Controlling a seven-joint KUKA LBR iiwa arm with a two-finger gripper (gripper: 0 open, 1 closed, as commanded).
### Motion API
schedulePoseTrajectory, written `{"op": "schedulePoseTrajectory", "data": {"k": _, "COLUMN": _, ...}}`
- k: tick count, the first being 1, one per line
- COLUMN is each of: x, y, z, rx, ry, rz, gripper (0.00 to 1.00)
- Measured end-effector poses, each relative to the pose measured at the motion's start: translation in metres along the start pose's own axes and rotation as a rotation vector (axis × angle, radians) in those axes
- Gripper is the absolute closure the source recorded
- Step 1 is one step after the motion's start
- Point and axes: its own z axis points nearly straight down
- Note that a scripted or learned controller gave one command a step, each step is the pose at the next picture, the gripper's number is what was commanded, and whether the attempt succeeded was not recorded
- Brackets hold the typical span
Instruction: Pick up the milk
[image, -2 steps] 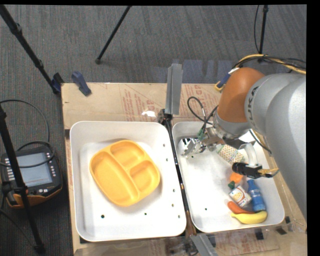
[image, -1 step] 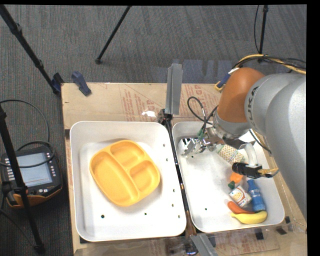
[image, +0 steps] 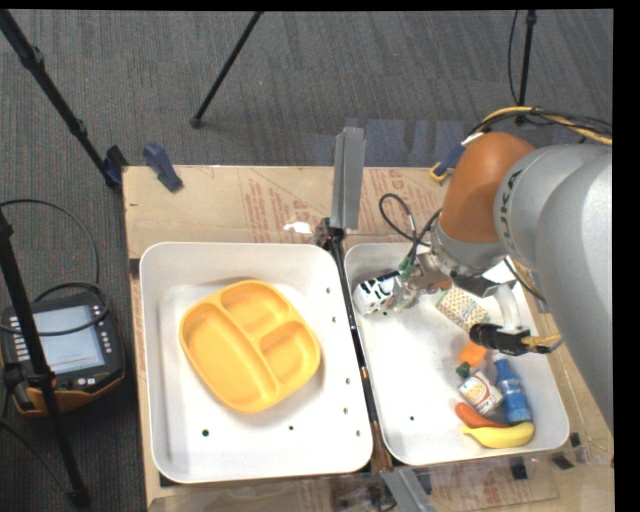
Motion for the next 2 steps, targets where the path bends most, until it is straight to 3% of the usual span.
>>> {"op": "schedulePoseTrajectory", "data": {"k": 1, "x": 0.0001, "y": 0.0000, "z": 0.0001, "rx": 0.000, "ry": 0.000, "rz": -0.001, "gripper": 0.00}}
{"op": "schedulePoseTrajectory", "data": {"k": 2, "x": 0.0038, "y": -0.0087, "z": -0.0065, "rx": -0.015, "ry": 0.005, "rz": -0.338, "gripper": 0.00}}
